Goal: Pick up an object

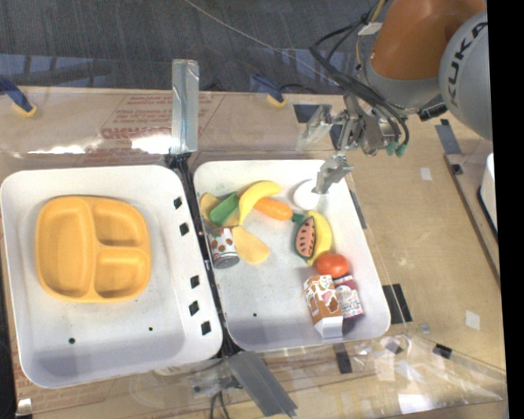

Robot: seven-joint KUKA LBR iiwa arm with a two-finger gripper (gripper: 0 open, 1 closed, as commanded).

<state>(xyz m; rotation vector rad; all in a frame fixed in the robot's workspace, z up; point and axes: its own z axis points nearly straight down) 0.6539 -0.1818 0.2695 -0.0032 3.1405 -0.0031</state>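
The right bin (277,322) holds several toy foods: a yellow banana (258,196), a green piece (223,208), an orange carrot (275,209), a watermelon slice (305,237), a red tomato (332,264), a small can (222,247) and a brown-and-white carton (331,302). A white round piece (306,194) lies near the bin's far right corner. My gripper (323,150) hangs over that far right corner, above the white piece. It is open, one finger (331,173) pointing down into the bin and the other out over the rim. Nothing is between them.
A yellow divided plate (93,248) lies in the left bin (112,348). A grey strip (185,107) stands at the far end of the wall between the bins. The arm's orange band (419,21) and cables sit at the upper right.
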